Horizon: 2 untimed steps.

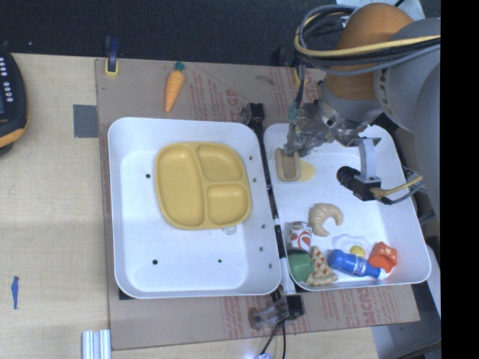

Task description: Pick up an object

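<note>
Over the right bin [408, 200] we see our gripper [293, 149] low at the far left corner, right above a tan block [287, 164] lying on a yellow patch; we cannot tell its opening. We judge the block light, stiff and smooth, best pinched across its narrow sides. It looks upright, rounded, beige.

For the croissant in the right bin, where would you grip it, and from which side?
Grip the croissant across its thick middle, coming straight down from above. It lies flat and apart from its neighbours, and its curved tips taper, so the middle likely gives the firmest hold.
</note>
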Available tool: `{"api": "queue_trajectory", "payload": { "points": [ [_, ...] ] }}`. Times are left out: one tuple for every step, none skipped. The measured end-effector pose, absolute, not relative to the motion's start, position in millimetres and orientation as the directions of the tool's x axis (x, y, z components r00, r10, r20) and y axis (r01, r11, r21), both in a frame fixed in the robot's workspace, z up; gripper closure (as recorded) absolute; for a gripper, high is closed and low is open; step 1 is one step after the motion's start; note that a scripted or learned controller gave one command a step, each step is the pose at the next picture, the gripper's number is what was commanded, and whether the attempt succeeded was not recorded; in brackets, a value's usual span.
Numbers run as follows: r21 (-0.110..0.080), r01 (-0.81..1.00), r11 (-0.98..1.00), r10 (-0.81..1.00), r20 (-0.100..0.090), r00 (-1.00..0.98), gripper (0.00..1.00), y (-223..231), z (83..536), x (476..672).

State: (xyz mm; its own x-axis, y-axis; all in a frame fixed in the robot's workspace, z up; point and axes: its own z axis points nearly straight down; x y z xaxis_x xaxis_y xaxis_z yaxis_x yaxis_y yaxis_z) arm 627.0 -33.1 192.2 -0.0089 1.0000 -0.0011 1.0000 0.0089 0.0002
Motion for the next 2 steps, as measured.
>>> {"api": "queue_trajectory", "payload": {
  "points": [
    [-0.008, 1.000, 0.009, 1.000, 0.000, -0.009, 1.00, 12.3, 206.8, 586.2],
    [-0.007, 1.000, 0.010, 1.000, 0.001, -0.010, 1.00, 50.4, 219.6, 550.2]
  ]
}}
